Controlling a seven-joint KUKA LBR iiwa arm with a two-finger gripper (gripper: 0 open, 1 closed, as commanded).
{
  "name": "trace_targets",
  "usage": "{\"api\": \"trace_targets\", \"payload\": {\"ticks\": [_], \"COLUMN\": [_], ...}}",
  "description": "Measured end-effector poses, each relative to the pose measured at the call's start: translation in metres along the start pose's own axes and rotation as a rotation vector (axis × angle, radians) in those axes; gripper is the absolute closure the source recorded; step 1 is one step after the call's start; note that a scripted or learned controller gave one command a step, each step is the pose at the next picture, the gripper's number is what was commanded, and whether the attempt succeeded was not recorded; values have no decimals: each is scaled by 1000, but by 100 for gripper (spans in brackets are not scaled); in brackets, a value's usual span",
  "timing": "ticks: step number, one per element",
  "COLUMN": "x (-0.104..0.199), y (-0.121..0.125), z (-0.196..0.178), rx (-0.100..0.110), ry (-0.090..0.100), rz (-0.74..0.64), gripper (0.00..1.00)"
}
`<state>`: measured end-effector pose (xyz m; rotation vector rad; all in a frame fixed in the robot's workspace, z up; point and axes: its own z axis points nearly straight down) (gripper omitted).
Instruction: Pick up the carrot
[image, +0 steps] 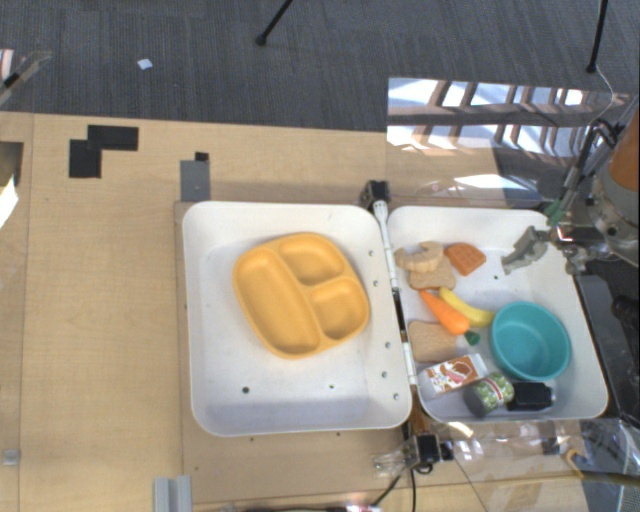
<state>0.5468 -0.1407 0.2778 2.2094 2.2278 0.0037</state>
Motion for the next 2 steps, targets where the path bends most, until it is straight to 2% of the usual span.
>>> {"api": "trace_targets", "payload": {"ticks": [1,2], "x": [61,61], "y": [-6,-4], "z": [175,163], "rx": [-2,-9], "ry": [3,2], "rz": [121,119], "gripper": [0,100]}}
